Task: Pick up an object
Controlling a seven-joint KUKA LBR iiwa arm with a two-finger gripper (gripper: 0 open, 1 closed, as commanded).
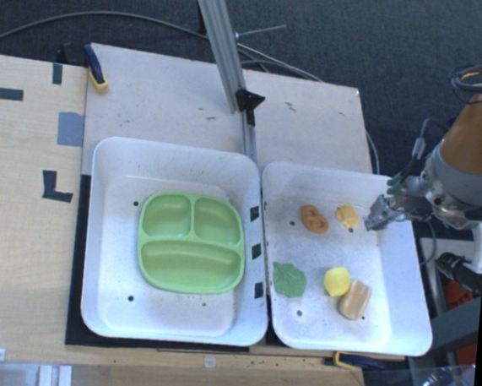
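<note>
Seen from above, my bench carries two shallow white bins side by side; the left bin holds a green divided plate, lying flat near its middle, three compartments up; the right bin is my landmark for the rest. My arm, grey with an orange band, reaches over that bin's far right rim; my gripper hangs low just inside the same rim, near the bin's far right corner; how wide my jaws stand I cannot tell from this angle, and nothing can be seen between them. In the right bin's near half lie a tan block, tilted toward the right wall, and a yellow ball touching it on the left; a green leaf-shaped piece lies close to the bin's left wall. In the bin's far half sit a brown pastry-like piece, about midway across, and a small yellow piece just beside my gripper; whether they touch I cannot tell.
</note>
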